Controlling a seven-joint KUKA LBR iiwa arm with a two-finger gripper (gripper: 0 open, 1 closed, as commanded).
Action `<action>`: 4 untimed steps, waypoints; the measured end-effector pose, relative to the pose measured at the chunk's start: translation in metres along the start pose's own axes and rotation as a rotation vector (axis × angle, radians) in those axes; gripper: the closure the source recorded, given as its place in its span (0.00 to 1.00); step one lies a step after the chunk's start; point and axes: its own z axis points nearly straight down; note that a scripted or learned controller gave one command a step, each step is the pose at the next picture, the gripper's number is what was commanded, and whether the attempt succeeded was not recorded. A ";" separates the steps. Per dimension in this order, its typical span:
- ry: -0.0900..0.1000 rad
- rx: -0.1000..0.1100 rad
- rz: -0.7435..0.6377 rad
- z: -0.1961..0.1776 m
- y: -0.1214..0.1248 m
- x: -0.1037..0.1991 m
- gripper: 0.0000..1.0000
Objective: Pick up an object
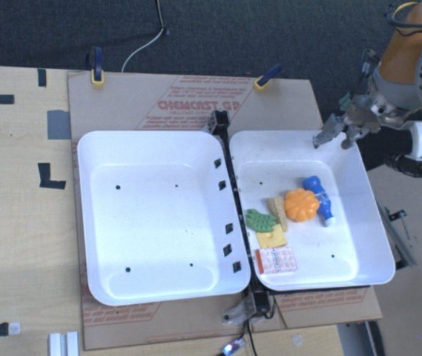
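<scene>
I see the fingers (337,133) spread, empty, above the right white bin (359,199) rim. The round orange plastic toy (300,205) lies mid-bin; probably light, stiff, slippery. I'd pinch across its middle.

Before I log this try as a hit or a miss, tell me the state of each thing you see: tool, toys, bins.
tool: above the right bin's far rim, nothing between its fingers
orange toy: lying in the right bin, ungrasped
blue toy: lying against the orange toy
green toy: lying flat, overlapping the yellow piece
red-printed card: lying flat near the divider
left bin: bare white floor showing
</scene>
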 end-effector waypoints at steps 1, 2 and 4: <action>0.002 -0.001 0.003 -0.043 -0.067 0.019 1.00; 0.004 0.000 -0.002 -0.109 -0.159 0.081 1.00; 0.004 0.000 -0.007 -0.052 -0.113 0.209 1.00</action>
